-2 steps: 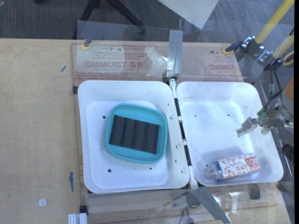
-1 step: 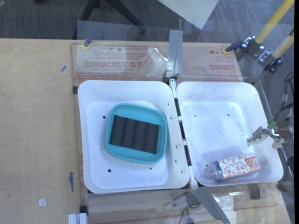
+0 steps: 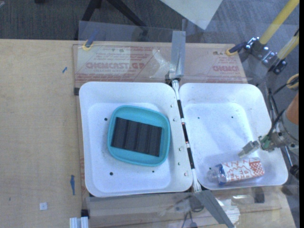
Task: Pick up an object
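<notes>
approaching: the step in hand looks like the reach toward a target, with nothing lifted yet.
target: a small bottle [image 3: 239, 171] lies on its side in the right bin [image 3: 213, 122], near that bin's front edge and toward its right corner.
look of the target: a white wrap with red markings covers most of it; the left end is clear or bluish, perhaps a cap or neck, too blurred to be sure.
gripper: the gripper [image 3: 250, 148] sits just above and right of the bottle, near the bin's right wall, with a pale finger pointing down-left toward it.
grip state: i cannot tell whether it is spread or closed, and nothing is seen held by it.
next move: by my judgement it calls for a short drop and a small shift toward the bottle's middle, closing across its narrow width, not along its length.
risk: a round body lying flat may roll away, and the bin wall crowds the reach.
other candidate: a teal tray [image 3: 138, 135] with a dark ribbed insert rests in the middle of the left bin [image 3: 95, 108], well apart from the gripper.
</notes>
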Controlling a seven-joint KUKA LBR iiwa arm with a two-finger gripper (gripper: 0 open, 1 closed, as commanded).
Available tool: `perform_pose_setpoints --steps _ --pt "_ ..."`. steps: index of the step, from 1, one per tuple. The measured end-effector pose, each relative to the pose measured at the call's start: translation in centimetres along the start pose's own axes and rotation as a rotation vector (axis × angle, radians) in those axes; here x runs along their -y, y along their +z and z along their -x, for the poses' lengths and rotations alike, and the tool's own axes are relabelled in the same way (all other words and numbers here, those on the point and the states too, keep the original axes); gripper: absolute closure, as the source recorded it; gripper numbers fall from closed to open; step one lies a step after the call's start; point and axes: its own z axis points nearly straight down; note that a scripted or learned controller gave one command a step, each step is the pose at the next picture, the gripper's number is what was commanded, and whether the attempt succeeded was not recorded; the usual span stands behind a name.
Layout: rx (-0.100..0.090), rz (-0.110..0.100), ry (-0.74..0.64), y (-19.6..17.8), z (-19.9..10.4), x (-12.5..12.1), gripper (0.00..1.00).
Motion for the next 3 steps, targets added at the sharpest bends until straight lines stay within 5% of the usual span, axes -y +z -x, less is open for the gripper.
perform_pose_setpoints --steps 1,2,3 --pt "0.003 0.002 0.409 -0.9 2.4 0.8 0.00" --pt "0.000 0.000 0.001 1.5 1.6 0.5 0.00" --pt "0.004 0.002 0.254 -0.5 0.9 0.3 0.00"
